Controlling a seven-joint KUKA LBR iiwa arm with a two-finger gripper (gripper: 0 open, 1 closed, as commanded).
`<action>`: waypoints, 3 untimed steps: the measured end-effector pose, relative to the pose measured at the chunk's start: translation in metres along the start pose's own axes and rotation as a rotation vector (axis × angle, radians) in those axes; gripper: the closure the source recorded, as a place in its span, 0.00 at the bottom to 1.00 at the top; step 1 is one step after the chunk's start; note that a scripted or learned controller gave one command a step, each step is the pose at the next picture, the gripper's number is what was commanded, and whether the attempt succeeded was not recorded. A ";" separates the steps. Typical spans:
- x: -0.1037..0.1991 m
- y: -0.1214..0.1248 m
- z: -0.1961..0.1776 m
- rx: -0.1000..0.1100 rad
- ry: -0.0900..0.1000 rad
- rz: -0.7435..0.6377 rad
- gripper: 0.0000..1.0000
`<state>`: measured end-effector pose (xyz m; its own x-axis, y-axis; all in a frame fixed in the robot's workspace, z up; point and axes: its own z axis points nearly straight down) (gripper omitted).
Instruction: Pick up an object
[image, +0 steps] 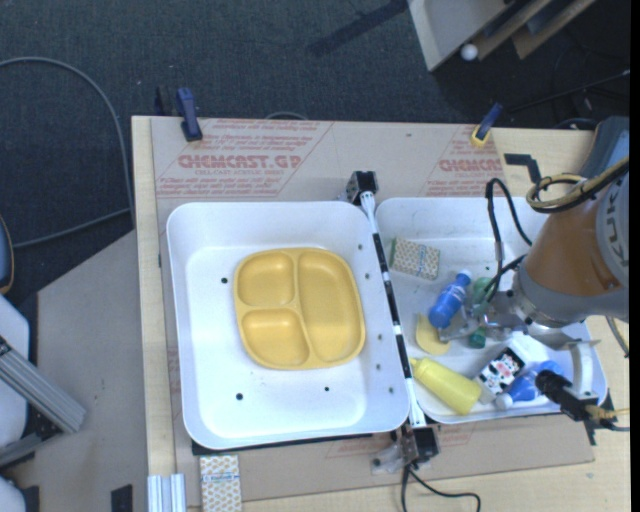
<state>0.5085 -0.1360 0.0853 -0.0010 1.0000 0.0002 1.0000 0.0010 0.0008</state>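
Your left bin (200, 300) holds a yellow divided plate (298, 306) — right bin (440, 215): blue bottle (449, 300), yellow bottle (447, 385), small packet (415, 259), with the hand (478, 325) low among them, grip state unreadable.

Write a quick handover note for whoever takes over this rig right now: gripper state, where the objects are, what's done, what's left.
Gripper: low in the right bin, beside the blue bottle; whether it grips anything cannot be told.
Right bin also holds a yellow bottle, a patterned packet near the far side, and a black-and-white item by the near wall.
Left bin holds a yellow divided plate.
Done: arm has reached into the right bin.
Left: nothing is visibly lifted, so the pick remains to be confirmed or made.
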 end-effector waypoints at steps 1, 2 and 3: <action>0.000 0.000 -0.009 0.000 0.000 0.001 1.00; 0.010 0.001 -0.093 0.000 -0.001 0.000 1.00; -0.023 0.041 -0.096 -0.001 -0.002 0.001 1.00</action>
<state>0.5494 -0.1593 0.1810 -0.0004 1.0000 -0.0016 1.0000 0.0005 0.0015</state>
